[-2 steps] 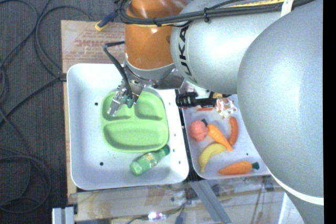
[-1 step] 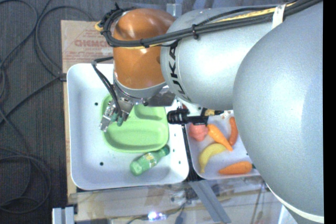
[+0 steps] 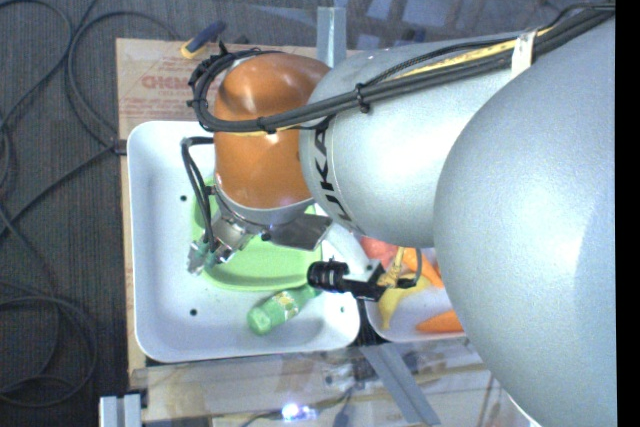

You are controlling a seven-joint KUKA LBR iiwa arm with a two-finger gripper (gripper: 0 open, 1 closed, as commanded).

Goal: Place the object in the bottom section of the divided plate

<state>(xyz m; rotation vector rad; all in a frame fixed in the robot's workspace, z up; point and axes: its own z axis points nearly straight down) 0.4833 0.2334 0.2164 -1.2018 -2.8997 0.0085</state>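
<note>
My pincer [image 3: 203, 255] hovers over the green divided plate [image 3: 262, 267]; grip state indeterminate. Step: approach. Next: confirm the green bottle [image 3: 277, 307] is grasped before placement.

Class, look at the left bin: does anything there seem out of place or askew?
The green bottle lies tipped on its side on the white bin's floor, just outside the green divided plate rather than in a section.

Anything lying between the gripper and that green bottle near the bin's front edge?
In the camera view, the gripper is over the left edge of the green plate. Between it and the green bottle lie the plate's rim, then bare white bin floor.
</note>
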